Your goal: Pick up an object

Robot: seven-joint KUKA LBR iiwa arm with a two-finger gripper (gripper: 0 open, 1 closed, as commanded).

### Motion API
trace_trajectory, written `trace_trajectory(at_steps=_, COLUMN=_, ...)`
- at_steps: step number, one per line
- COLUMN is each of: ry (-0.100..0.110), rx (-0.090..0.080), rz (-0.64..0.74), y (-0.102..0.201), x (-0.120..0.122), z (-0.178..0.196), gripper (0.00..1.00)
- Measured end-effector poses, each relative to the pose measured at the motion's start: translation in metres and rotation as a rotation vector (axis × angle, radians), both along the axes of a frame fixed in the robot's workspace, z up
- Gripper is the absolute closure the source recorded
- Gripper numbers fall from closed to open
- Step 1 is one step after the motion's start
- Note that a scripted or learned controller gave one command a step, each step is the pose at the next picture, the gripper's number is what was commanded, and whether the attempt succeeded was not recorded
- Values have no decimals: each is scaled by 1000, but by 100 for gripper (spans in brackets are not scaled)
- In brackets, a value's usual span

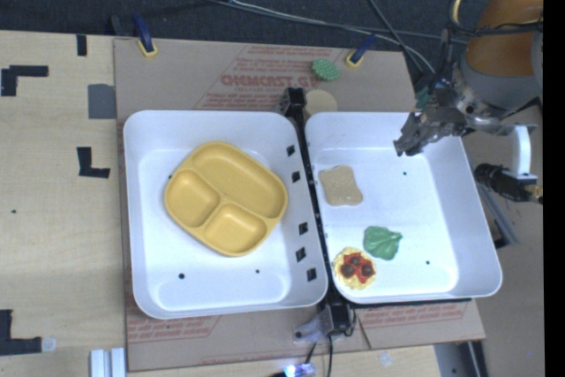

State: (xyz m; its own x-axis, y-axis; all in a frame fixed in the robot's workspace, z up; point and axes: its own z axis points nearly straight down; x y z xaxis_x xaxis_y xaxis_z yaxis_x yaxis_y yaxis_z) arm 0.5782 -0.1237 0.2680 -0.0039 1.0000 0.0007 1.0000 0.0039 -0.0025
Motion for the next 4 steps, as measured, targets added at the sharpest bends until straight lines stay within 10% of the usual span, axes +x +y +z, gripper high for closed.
trace_trajectory(at_steps=4, ry=0, rx=-1, rz=1, y=197, x=-35, z=-17, gripper=100)
